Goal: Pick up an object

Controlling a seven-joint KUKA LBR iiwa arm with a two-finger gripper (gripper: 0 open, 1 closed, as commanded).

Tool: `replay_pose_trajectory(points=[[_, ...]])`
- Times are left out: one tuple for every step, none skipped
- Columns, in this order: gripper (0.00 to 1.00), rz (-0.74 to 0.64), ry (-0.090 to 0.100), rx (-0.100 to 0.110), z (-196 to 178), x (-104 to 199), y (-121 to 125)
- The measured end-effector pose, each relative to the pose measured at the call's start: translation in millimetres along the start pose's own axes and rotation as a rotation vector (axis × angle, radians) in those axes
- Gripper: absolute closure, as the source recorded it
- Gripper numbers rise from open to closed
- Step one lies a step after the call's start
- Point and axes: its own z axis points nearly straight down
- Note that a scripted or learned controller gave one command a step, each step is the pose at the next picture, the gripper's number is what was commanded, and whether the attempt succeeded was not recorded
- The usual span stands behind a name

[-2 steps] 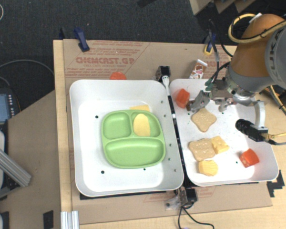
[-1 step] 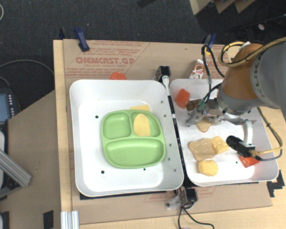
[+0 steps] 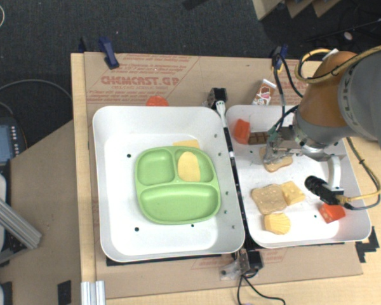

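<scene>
Brown board covers the bench (image 3: 140,75), which stands on dark carpet and bears two white bins side by side. One grey arm (image 3: 362,94) with an orange band reaches in from the right over the right bin (image 3: 305,237). The left bin (image 3: 114,170) holds one green plate (image 3: 176,202) with three compartments. One yellow piece (image 3: 188,166) lies in the plate's far right compartment, and a second, paler piece (image 3: 186,143) lies just beyond its far rim.

The right bin holds seven small pieces:
- one tan toast slice (image 3: 268,199)
- one yellow square (image 3: 293,192) touching it
- one yellow shell shape (image 3: 277,223) near the front
- one orange block (image 3: 241,130)
- one dark brown bit (image 3: 256,138) beside it
- one red piece (image 3: 332,213) on the right
- one tan bread piece (image 3: 279,164)

The gripper (image 3: 279,152) sits low, right over the tan bread piece. I cannot tell whether it is apart or together.
</scene>
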Motion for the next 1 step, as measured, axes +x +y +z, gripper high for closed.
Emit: replay_pose_trajectory(points=[[0.0,0.001,0.001,0.002,0.8,0.1,-0.4]])
